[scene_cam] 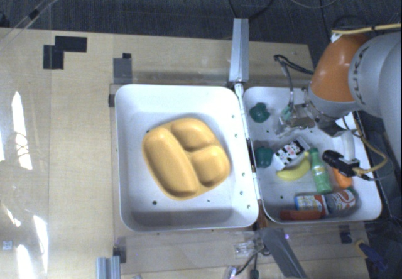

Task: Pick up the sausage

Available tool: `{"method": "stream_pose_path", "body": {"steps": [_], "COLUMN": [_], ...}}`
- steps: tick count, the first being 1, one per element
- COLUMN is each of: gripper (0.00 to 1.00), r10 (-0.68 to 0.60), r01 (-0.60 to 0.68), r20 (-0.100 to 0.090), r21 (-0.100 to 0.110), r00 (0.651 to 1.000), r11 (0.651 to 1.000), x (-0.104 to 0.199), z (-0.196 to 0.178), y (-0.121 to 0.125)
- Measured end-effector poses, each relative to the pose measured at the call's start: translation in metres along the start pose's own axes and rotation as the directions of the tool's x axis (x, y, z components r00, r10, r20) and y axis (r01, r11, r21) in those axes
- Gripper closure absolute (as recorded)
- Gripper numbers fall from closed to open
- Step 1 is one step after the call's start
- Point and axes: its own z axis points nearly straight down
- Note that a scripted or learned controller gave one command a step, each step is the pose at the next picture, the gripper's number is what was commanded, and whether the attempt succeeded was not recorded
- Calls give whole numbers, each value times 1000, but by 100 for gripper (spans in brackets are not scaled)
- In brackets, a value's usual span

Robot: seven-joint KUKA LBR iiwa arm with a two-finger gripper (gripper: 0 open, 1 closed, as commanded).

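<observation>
The sausage point(296, 214), a thin reddish-brown stick, lies along the near wall of the right bin point(370, 208), just in front of a lying can point(323, 202). My gripper point(293, 120) hangs over the far middle of that bin, well behind the sausage and apart from it. The grey wrist and orange band point(333, 73) cover its upper part. Nothing shows held in it.
Around the gripper in the right bin lie two teal pieces point(258, 112) point(264, 157), a small patterned box point(290, 153), a banana point(295, 171), a green bottle point(320, 174) and an orange item point(343, 178). A yellow three-part tray point(186, 157) sits in the left bin point(132, 208).
</observation>
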Motion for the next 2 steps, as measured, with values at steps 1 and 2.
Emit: {"method": "stream_pose_path", "body": {"steps": [1,2], "gripper": [0,0], "r10": [0,0], "r01": [0,0], "r20": [0,0], "r21": [0,0], "r00": [1000,1000], "r11": [1000,1000], "x": [0,0], "z": [0,0], "y": [0,0]}}
